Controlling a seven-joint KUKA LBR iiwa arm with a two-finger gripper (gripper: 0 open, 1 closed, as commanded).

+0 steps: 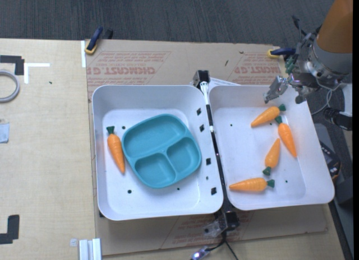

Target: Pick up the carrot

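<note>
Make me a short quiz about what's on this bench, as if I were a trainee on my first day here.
1. How many carrots lie in the right bin, and how many in the left bin?
2. True or false: the blue divided plate holds a carrot in one of its compartments.
3. Which carrot lies nearest the gripper?
A. the upper-left carrot in the right bin
B. the carrot along the right bin's near edge
C. the lone carrot beside the plate

Key
1. Four in the right bin, one in the left.
2. False: the lone carrot lies on the bin floor to the plate's left.
3. A.
</note>
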